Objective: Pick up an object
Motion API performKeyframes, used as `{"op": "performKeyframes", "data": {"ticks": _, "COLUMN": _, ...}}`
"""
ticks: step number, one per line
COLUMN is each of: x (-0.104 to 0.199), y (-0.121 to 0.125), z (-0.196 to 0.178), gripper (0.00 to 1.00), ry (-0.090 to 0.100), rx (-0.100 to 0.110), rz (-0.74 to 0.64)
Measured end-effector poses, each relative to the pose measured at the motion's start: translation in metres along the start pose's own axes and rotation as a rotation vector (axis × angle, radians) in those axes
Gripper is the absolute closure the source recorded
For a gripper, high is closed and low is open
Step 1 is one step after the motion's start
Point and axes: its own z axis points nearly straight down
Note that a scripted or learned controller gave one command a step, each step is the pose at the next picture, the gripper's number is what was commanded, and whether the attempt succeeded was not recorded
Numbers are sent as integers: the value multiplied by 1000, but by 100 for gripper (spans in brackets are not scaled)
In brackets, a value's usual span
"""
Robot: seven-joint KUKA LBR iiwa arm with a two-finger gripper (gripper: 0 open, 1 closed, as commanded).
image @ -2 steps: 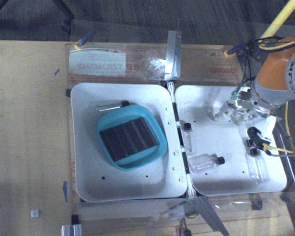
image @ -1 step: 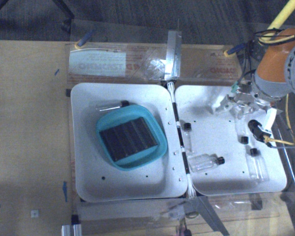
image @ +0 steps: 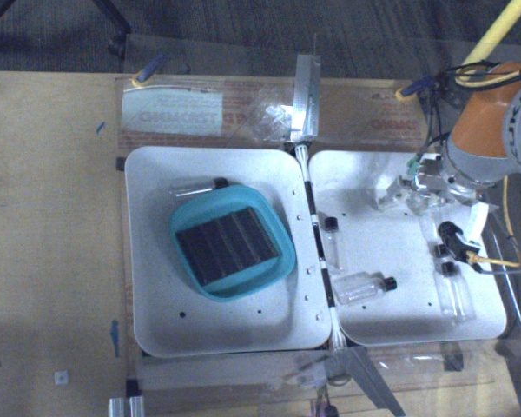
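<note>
While the gripper (image: pixel 427 181) hangs over the right bin's (image: pixel 365 320) far right corner, I cannot tell its state. A clear vial (image: pixel 363 287) lies well apart, near that bin's front edge.

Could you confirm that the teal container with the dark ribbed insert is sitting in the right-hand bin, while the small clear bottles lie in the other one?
Not quite: the camera view shows the teal container in the left bin, and the small clear bottles in the right bin. The rest holds.
</note>
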Motion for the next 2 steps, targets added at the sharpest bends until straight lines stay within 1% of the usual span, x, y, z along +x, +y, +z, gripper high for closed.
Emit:
{"op": "performKeyframes", "data": {"ticks": 1, "x": 44, "y": 0, "z": 3, "gripper": 0, "ry": -30, "rx": 9, "rz": 33}}
{"op": "performKeyframes", "data": {"ticks": 2, "x": -9, "y": 44, "z": 0, "gripper": 0, "ry": -12, "rx": 16, "rz": 61}}
